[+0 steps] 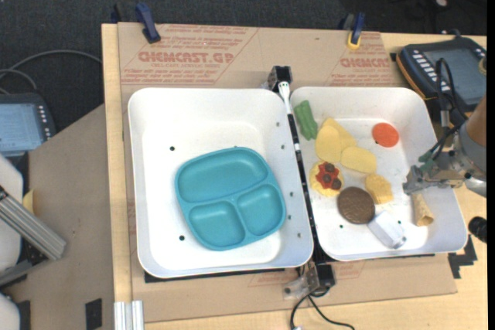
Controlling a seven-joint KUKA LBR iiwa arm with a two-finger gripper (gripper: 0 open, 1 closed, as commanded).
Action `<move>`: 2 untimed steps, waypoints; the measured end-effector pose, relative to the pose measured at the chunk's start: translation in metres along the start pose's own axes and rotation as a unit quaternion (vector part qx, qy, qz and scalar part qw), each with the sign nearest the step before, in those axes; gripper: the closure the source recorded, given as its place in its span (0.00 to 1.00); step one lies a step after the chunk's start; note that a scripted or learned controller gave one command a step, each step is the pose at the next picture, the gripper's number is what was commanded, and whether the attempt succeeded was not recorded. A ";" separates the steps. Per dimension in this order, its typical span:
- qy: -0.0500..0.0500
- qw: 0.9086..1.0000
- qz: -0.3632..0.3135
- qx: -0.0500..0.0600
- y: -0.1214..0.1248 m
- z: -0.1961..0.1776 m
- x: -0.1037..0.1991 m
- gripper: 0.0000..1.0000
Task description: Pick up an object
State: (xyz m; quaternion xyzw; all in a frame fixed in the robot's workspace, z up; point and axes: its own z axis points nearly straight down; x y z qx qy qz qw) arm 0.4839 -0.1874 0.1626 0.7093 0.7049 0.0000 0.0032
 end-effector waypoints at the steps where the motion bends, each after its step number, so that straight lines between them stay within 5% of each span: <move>1: 0.002 1.000 -0.005 0.001 0.011 -0.024 0.113 1.00; 2: 0.002 1.000 -0.003 0.001 0.011 -0.022 0.110 0.00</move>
